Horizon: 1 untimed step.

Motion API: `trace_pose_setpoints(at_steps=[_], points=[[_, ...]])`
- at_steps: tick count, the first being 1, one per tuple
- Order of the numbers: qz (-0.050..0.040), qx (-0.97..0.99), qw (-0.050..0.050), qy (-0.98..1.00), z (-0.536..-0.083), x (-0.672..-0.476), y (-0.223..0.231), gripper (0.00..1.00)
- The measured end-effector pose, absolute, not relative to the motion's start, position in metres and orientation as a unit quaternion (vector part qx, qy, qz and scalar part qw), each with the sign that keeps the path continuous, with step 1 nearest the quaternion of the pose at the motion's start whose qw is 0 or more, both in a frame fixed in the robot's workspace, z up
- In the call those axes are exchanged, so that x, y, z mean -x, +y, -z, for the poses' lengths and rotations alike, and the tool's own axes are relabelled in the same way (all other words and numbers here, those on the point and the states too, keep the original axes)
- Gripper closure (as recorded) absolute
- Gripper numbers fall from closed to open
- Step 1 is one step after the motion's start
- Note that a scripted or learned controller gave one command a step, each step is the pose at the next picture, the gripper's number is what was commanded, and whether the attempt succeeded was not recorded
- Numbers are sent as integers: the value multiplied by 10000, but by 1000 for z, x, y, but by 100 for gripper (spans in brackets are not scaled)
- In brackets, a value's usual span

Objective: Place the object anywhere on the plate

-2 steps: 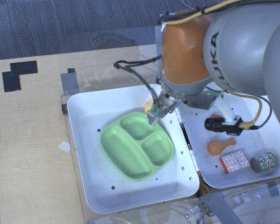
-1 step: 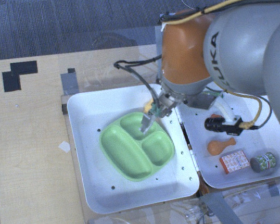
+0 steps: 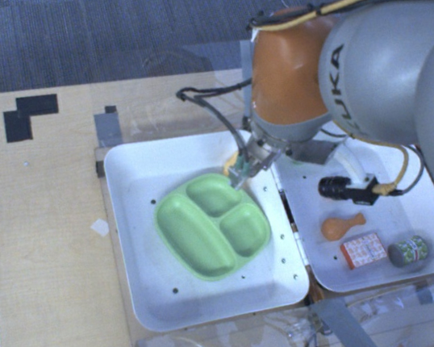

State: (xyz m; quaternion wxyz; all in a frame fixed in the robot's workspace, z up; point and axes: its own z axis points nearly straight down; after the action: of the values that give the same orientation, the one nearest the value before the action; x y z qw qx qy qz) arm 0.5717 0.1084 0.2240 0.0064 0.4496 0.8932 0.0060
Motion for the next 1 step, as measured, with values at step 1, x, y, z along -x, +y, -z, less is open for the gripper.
trace_pose_setpoints(at_steps=[1], points=[[-60,-4496,64,8932,-224,-572,108,0]])
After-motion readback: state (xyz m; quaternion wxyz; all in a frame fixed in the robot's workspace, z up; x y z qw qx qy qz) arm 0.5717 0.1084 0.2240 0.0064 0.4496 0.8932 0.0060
